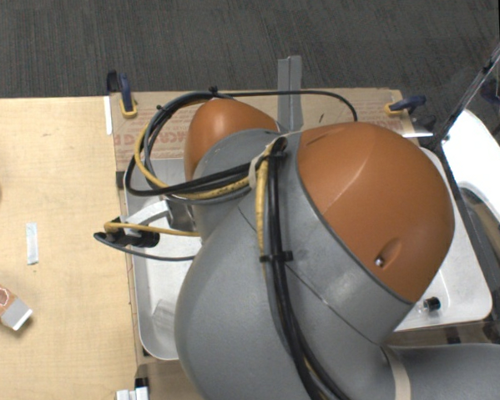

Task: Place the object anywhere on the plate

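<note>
Grey robot arm (pixel 273 319) with orange caps fills the centre and right, covering a white bin (pixel 152 325) on the tabletop (pixel 47 164); pincer state cannot be told.

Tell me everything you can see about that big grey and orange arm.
The arm is bulky and smooth, with grey shells that look like painted metal or plastic and two glossy orange domed caps, one large near the middle and a smaller one behind it. Black and yellow cables loop off its top and run down its side, tied on with a black strap. It reaches in from the right, leaning over a white bin and covering most of it.
</note>
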`<act>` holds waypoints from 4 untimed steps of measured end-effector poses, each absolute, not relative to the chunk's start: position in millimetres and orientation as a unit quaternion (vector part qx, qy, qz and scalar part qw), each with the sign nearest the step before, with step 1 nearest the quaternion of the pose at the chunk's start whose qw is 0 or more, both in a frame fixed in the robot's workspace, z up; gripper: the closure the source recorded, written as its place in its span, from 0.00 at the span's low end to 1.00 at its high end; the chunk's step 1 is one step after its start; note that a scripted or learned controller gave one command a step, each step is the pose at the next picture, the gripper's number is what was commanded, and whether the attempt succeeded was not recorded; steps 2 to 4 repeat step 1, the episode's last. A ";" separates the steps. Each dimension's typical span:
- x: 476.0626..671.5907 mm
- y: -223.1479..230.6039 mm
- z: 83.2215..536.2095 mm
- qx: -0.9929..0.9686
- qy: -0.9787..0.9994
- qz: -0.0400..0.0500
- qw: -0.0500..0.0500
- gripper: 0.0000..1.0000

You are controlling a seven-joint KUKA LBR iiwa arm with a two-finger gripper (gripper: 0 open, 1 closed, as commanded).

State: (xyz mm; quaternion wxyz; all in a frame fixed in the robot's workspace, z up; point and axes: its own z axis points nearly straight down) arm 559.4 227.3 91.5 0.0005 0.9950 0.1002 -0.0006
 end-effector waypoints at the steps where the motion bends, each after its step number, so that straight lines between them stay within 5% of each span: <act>1: 607.6 194.8 92.0 0.995 0.098 0.000 0.001 1.00; 4: 607.6 194.8 92.0 0.995 0.098 0.000 0.001 1.00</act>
